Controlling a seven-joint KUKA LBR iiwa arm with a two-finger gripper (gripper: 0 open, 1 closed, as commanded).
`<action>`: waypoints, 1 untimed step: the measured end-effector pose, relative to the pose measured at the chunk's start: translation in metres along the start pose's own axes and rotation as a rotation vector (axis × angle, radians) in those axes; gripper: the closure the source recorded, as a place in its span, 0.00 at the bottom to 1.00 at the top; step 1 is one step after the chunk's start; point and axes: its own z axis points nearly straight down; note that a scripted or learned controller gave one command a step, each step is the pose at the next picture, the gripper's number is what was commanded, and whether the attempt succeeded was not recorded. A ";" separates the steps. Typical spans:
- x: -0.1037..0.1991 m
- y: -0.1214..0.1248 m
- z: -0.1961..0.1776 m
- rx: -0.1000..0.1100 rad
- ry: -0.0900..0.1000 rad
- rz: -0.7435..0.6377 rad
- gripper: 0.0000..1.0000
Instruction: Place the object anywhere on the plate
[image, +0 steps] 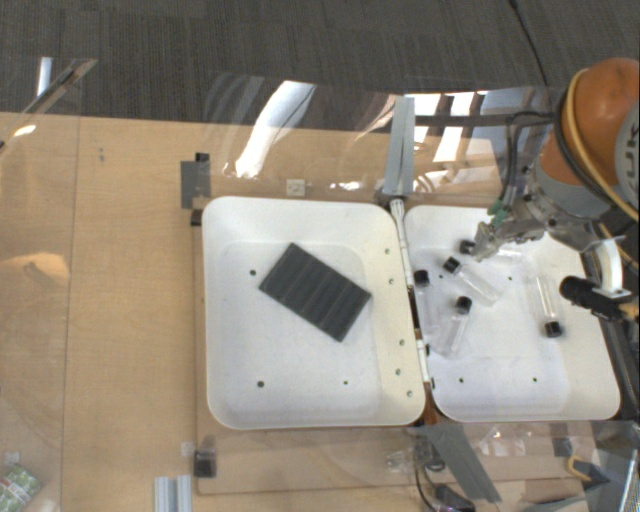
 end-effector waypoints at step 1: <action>0.000 0.000 0.000 0.000 0.000 0.000 0.00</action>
